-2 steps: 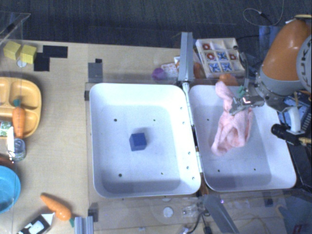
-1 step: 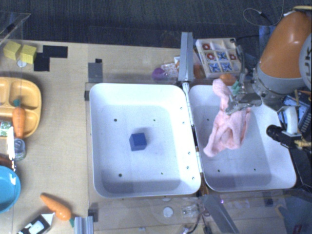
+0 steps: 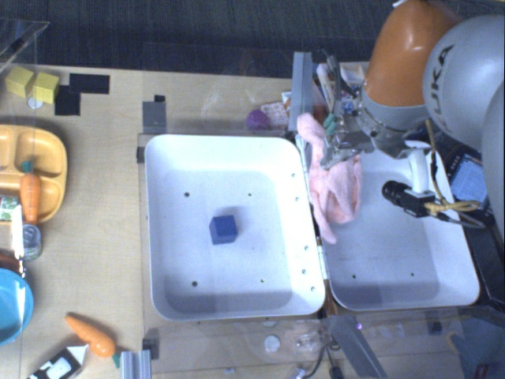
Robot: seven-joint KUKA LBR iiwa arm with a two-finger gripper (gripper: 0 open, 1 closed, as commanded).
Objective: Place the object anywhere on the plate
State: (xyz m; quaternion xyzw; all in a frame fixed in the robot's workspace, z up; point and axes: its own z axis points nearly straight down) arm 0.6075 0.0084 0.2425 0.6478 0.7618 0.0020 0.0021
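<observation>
A limp pink cloth-like object [image 3: 338, 188] hangs over the left side of the right bin [image 3: 410, 283], beside the wall between the two bins. Its upper part is gathered between the fingers of my gripper [image 3: 341, 142], which is shut on it just above the bin floor. A small blue cube [image 3: 223, 229] lies near the middle of the left bin [image 3: 181, 290]. A yellow divided plate [image 3: 43, 152] rests on the bench at the far left, well away from the gripper. Part of a blue dish [image 3: 12, 306] sits at the lower left edge.
A toy carrot [image 3: 30, 197] lies on the yellow plate and another carrot [image 3: 93, 335] on the bench at the bottom left. Yellow blocks [image 3: 33, 85] stand at the top left. A purple item [image 3: 256, 119] lies behind the left bin. A black cable part [image 3: 406, 196] hangs off the arm over the right bin.
</observation>
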